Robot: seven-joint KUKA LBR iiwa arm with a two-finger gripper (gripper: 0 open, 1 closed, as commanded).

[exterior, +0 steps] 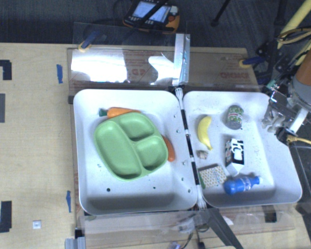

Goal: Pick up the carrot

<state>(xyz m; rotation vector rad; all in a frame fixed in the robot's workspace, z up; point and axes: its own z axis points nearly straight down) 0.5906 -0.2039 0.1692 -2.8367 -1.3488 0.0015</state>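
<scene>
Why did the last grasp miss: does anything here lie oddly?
Yes. The carrot in the left bin lies mostly under the green tray; just its ends stick out at the tray's top and right edges. The tool is over the right bin's right rim.

Pale wooden table (31, 154) with black corner marks and blue tape bits, dark carpeted floor (52, 9) beyond the far edge, tripod legs (225, 4), glare on clear sheeting (119, 66)

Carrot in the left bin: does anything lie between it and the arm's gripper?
Yes. The green three-compartment plastic plate lies over the orange carrot, leaving its tip showing at the plate's top edge. The gripper sits at the right bin's far edge, with the bin divider between.
</scene>
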